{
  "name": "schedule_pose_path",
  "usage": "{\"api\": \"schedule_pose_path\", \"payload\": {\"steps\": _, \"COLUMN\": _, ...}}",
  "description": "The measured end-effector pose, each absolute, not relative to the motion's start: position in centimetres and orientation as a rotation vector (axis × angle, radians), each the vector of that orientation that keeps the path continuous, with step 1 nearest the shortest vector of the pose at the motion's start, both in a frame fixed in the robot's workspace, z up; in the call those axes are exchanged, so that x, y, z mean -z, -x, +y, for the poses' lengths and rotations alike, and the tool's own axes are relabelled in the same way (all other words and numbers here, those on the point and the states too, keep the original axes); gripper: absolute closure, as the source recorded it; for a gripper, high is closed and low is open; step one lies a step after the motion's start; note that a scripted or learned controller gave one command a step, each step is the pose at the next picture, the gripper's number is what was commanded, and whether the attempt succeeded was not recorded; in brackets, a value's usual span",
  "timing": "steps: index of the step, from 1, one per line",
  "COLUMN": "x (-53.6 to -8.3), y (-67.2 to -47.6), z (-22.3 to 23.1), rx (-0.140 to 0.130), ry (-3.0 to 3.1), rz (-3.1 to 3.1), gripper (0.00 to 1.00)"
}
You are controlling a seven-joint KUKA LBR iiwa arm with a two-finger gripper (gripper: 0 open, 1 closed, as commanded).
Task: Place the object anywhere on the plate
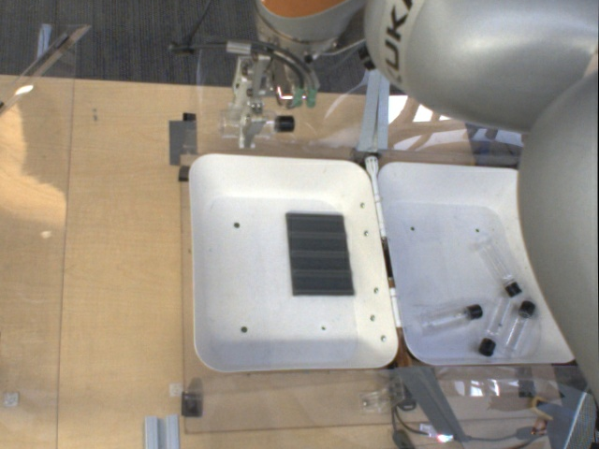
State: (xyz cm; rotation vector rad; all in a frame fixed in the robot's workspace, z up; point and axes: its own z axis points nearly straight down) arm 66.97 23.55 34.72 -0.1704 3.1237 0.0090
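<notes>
A dark ribbed plate (319,253) lies flat in the middle of the left white bin (208,279). My gripper (249,129) hangs beyond the far edge of that bin, up and to the left of the plate. It is shut on a small clear vial (277,123) with a black cap, which sticks out sideways to the right of the fingers. The vial is in the air over the bench, well short of the plate.
The right white bin (440,204) holds several more clear vials with black caps (451,317) near its front right corner. A narrow ridge (379,241) separates the two bins. The grey arm (505,54) covers the upper right of the view.
</notes>
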Motion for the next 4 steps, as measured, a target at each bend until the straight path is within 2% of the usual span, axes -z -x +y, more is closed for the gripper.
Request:
{"api": "schedule_pose_path", "payload": {"steps": 1, "x": -21.2, "y": -66.9, "z": 23.6, "rx": -0.007, "ry": -0.22, "rz": 3.128, "gripper": 1.0}}
{"api": "schedule_pose_path", "payload": {"steps": 2, "x": -24.3, "y": -66.6, "z": 23.5, "rx": -0.01, "ry": -0.876, "rz": 3.009, "gripper": 1.0}}
{"api": "schedule_pose_path", "payload": {"steps": 3, "x": -21.9, "y": -65.0, "z": 23.6, "rx": -0.008, "ry": -0.088, "rz": 3.132, "gripper": 1.0}}
{"api": "schedule_pose_path", "payload": {"steps": 4, "x": -18.6, "y": -66.2, "z": 21.9, "rx": -0.006, "ry": -0.672, "rz": 3.063, "gripper": 1.0}}
